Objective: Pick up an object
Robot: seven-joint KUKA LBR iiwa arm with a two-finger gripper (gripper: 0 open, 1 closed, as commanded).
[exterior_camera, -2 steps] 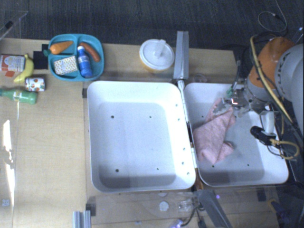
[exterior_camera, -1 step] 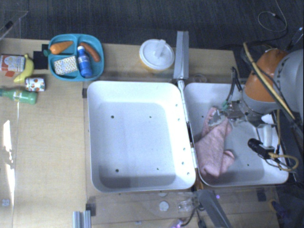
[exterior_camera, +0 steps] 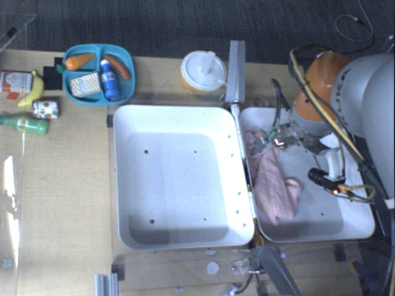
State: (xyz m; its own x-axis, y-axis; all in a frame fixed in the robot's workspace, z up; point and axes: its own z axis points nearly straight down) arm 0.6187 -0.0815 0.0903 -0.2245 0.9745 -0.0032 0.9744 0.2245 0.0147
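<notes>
The grey arm's two-finger gripper (exterior_camera: pixel 276 138) is hanging low over the upper left of the right-hand shallow white bin (exterior_camera: pixel 355 224). Whether it is gripping anything, I cannot tell. The crumpled pink cloth (exterior_camera: pixel 273 184) is lying just below it in the frame, its long axis running top to bottom.

1. No text, brand, number or sign can be read anywhere in the view.
2. Far to the left of the pincer (exterior_camera: pixel 276 139), at the worktop's (exterior_camera: pixel 55 184) edge, a small red-and-white carton (exterior_camera: pixel 15 82) carries printing too blurred to read.
3. Just below the carton, a small can (exterior_camera: pixel 45 109) has a patterned label, also illegible.
</notes>
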